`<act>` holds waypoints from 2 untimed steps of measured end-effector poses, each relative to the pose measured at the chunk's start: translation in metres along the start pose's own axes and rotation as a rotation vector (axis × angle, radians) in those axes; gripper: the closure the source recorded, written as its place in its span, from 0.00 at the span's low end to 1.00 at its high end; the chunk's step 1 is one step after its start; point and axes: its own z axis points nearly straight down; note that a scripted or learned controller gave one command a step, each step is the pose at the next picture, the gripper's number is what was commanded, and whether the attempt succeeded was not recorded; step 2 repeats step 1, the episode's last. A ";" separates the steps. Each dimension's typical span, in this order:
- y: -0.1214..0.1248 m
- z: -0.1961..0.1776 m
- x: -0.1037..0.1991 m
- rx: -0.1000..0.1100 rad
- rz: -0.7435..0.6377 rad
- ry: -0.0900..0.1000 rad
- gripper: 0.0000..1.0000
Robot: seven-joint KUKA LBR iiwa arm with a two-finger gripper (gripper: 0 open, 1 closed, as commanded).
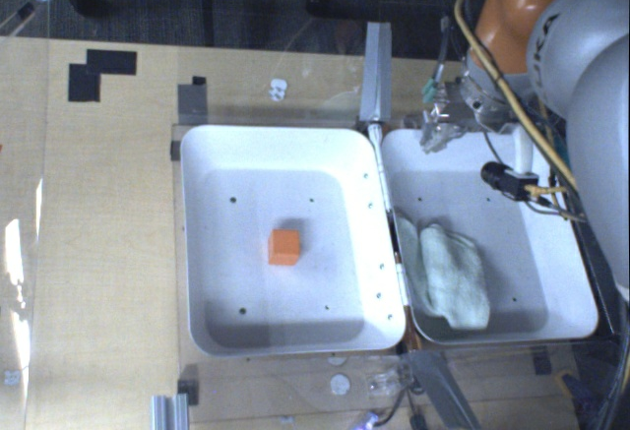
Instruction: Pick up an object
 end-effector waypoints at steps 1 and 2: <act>0.000 0.000 0.012 0.000 -0.095 0.000 1.00; 0.000 0.000 0.012 0.000 -0.095 0.000 1.00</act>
